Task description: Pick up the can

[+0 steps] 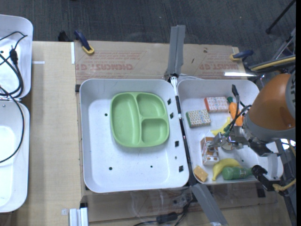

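Note:
My gripper [220,142] is low in the middle of the right bin [188,91], reaching in from the right under the orange band of the arm [275,102]. A small silvery round thing [228,146], probably the can, lies right at the gripper and is mostly covered by it. I cannot make out whether the gripper is closed around it. A small printed carton [208,150] stands just left of the gripper.
In the right bin lie a pink box [216,103], a speckled box [198,118], a carrot [233,110], a banana [224,166], a green bottle [236,173] and an orange wedge [201,174]. The left bin [94,140] holds a green divided plate [139,119].

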